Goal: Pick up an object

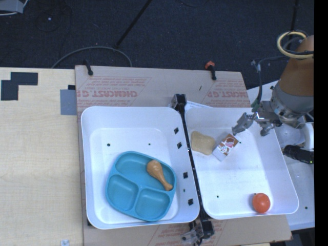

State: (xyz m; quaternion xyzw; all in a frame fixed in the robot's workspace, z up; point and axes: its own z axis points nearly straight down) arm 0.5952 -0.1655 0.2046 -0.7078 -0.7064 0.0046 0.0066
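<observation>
- Over the upper right corner of the right white plastic bin [287, 188], my two-finger gripper [253, 122] hangs with its fingers spread and nothing between them.
- Nearest to me is the small white carton with red and brown print [226, 146]; it lies tilted on the bin floor just below and left of my fingertips, apart from them.
- Just beside that carton, to its left, rests the flat tan sponge-like slab [203, 143]; I cannot tell whether the two touch.
- Well apart, in the bin's lower right corner, sits the round orange-red fruit [261, 203].
- Across the divider, the left white bin [95, 137] holds a blue compartmented plastic tray [128, 193] with a tan toy drumstick [160, 175] lying across its upper right part.
- By my judgement I am at the approach step: no object is gripped, and the pick is not yet begun.
- Next I would need to shift left and down until my fingers straddle the carton, turning the wrist to match its slant, then close; crowding the slab beside it is the risk.
</observation>
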